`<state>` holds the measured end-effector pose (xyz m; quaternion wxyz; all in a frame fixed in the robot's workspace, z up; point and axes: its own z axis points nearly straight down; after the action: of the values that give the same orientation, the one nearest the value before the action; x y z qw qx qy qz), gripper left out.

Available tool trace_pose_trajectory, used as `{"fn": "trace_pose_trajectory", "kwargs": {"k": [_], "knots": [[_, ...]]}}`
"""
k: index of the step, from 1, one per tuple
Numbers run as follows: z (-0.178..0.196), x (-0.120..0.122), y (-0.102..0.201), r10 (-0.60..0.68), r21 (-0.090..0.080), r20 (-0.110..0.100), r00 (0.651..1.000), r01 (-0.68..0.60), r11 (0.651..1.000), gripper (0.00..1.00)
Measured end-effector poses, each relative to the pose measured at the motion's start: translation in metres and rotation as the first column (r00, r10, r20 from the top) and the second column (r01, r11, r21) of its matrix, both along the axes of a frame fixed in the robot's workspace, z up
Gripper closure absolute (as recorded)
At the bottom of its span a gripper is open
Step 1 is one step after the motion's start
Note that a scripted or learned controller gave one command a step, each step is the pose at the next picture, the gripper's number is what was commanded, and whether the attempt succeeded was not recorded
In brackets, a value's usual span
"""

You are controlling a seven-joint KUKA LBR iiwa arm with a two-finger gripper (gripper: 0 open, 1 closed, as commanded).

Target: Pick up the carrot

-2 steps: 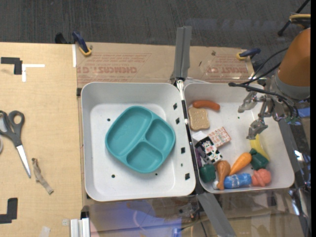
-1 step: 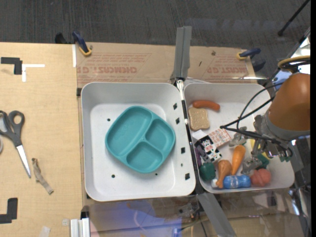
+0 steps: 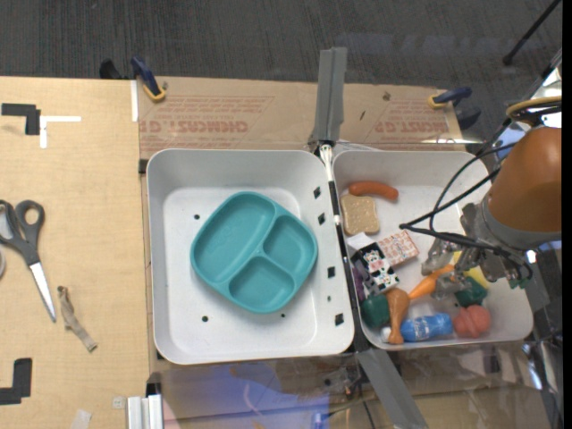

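Note:
The carrot (image 3: 424, 285) is a small orange piece lying at a slant in the lower middle of the right bin (image 3: 420, 164). Its right end runs under the gripper (image 3: 453, 268), which hangs low over the bin just right of and above the carrot. The grey arm with its orange band (image 3: 534, 179) reaches in from the right and hides what lies beneath it. Whether the gripper touches the carrot is unclear from this angle.
Around the carrot lie a chicken drumstick (image 3: 396, 307), a blue bottle (image 3: 427, 327), a reddish ball (image 3: 473, 321), a green piece (image 3: 473, 291), a pink box (image 3: 399, 248), a bread slice (image 3: 360, 214) and a sausage (image 3: 373, 189). The left bin (image 3: 170, 266) holds a teal divided plate (image 3: 255, 251). Scissors (image 3: 29, 239) lie far left.

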<state>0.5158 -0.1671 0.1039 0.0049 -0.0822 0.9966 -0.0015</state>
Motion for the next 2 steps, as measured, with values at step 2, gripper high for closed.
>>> {"fn": "trace_pose_trajectory", "kwargs": {"k": [2], "knots": [[0.0027, -0.0214, 0.0485, 0.599, -0.017, 0.013, 0.801, -0.598, 0.801, 1.00]]}}
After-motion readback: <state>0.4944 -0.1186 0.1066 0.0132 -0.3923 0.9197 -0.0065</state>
